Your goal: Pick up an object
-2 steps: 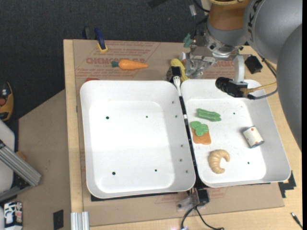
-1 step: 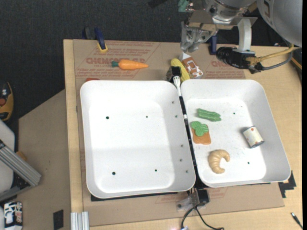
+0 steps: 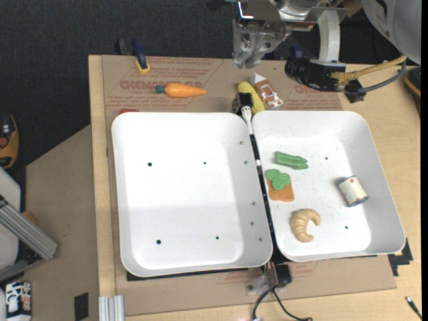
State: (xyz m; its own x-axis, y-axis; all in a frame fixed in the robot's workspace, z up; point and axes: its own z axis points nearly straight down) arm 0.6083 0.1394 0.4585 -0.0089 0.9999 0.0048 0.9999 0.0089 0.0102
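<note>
Even, fairly bright overhead illumination. The two shallow white plastic bins, left (image 3: 180,192) and right (image 3: 374,179), reflect strongly, nearly washing out surface detail; a soft grey shadow band crosses the upper half of the left bin. The pale tan croissant-shaped toy (image 3: 305,223) casts only a faint, short shadow. The dark floor beyond the brown cardboard-covered desk (image 3: 100,112) stays dim. Focus is moderate throughout, with mild softness and grain.
</note>
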